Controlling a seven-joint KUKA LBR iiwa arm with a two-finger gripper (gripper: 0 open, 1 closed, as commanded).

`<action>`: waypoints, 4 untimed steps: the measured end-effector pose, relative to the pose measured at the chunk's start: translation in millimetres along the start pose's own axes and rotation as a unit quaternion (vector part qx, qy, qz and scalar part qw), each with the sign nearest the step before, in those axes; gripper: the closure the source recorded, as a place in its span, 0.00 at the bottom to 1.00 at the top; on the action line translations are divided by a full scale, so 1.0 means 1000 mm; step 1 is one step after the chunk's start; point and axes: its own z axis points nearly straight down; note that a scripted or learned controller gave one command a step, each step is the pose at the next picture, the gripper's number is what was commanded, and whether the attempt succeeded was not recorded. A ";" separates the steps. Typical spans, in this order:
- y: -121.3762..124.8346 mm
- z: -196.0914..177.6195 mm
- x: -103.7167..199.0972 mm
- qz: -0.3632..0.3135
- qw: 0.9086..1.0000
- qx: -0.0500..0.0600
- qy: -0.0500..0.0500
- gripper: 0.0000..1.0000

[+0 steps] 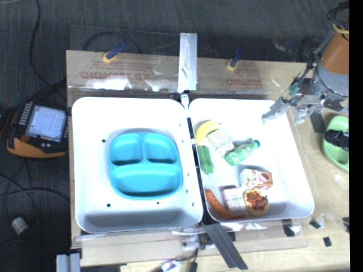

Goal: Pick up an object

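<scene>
My gripper (286, 109) hangs over the far right corner of the right bin (283, 152), its fingers spread open with nothing between them. Below and left of it lie the bin's objects: a yellow banana-like piece (205, 129), a white mesh-patterned item (219, 142), a green bottle (241, 151), a green pickle-shaped piece (206, 159), a small red and white carton (258, 178), a red and yellow fruit-print packet (255, 201), a pink box (232, 197) and an orange carrot-like piece (215, 204). The gripper is apart from all of them.
The left bin (91, 129) holds a blue divided plate (145, 162). A green object (337, 140) sits on the bench right of the right bin. A metal divider post (188, 61) stands behind the bins. A handheld screen device (39, 126) lies on the floor at left.
</scene>
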 end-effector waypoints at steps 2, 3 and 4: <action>-0.022 0.159 0.083 -0.049 0.999 -0.005 -0.003 0.00; 0.012 0.064 0.114 -0.048 0.999 0.000 -0.001 0.00; -0.043 0.100 0.045 -0.027 1.000 0.001 -0.001 0.00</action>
